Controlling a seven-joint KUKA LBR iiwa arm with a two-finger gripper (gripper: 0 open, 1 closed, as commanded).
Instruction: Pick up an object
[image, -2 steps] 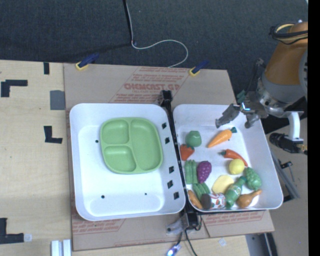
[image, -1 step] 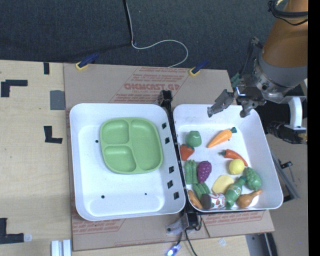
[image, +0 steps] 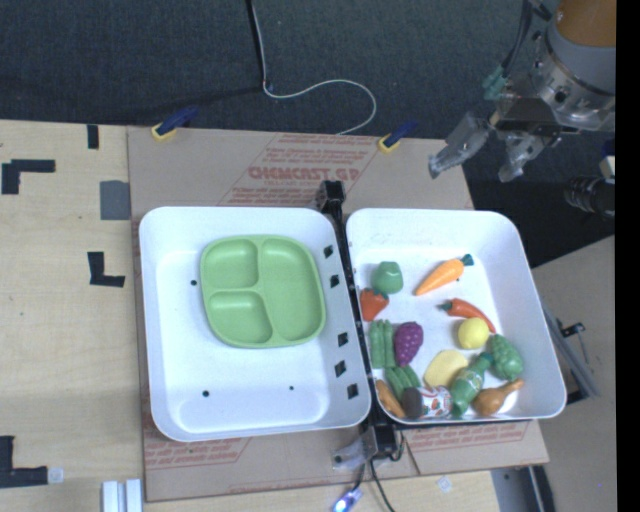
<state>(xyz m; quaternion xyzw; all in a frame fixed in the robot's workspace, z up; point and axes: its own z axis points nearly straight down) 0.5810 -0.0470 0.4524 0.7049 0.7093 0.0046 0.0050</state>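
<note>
The right bin (image: 500, 235) holds several toy foods: an orange carrot (image: 441, 276), a green pepper (image: 387, 276), a purple grape bunch (image: 408, 342), a yellow lemon (image: 473, 333), a broccoli piece (image: 504, 357) and others heaped along the near side. My gripper (image: 487, 148) hangs high above the bench beyond the right bin's far edge. Its two fingers (image: 452, 148) are spread apart and open, with nothing between them.
The left bin (image: 165, 300) holds a green divided plate (image: 263, 290). A white cable (image: 320, 90) loops on the dark floor behind the bench. Both bins rest on a cardboard sheet (image: 290, 170), clipped at its far edge.
</note>
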